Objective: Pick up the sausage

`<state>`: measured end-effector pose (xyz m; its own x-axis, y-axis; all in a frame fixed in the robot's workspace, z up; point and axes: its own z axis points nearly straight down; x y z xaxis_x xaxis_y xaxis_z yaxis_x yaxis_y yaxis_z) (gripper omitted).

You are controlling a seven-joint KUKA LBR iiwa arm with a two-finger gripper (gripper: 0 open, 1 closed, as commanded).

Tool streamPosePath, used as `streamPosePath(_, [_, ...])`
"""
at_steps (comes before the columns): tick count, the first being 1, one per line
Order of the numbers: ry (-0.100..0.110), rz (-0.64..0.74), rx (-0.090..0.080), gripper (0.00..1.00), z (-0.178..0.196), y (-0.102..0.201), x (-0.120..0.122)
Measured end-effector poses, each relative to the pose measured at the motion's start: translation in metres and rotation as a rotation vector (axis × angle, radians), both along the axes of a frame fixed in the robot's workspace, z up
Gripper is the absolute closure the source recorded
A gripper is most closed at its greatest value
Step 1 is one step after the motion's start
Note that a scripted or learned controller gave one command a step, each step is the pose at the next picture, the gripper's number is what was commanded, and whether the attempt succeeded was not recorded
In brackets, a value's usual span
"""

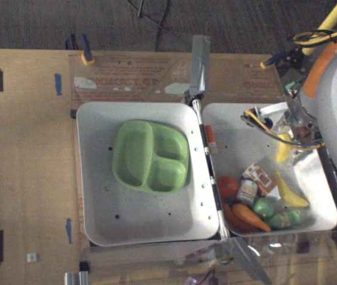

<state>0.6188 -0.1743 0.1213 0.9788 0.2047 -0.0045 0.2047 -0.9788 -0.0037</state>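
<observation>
One gripper (296, 133), hanging over the far right side of the right bin (233, 129), wrapped in loose wires. Open or shut? Cannot tell from here. No sign of the sausage in it.

Just beside the gripper, a small yellow piece (283, 152). Touching or not, hard to say.

Down in the near left corner of that same bin, well apart from the gripper: probably the sausage (226, 216), dark red and curved, tucked against the wall. So, not picked up yet. Left to do: go across to that corner, get down, grab, lift.

In the way: a carrot (252, 217) lying partly on top of it, a red tomato (227, 186) just behind, a little can (246, 192) close by. Also near: two green fruits (264, 207), a banana (292, 196), an orange and white packet (261, 177). A tight, crowded spot to reach into.

Over in the left bin (91, 159): a green plate (151, 156) with three parts.
</observation>
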Motion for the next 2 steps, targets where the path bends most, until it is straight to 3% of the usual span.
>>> streamPosePath(1, [0.0,-0.003,0.0,0.0,-0.028,0.05,-0.044])
streamPosePath(2, [-0.005,0.037,-0.002,0.0,0.073,0.028,0.027])
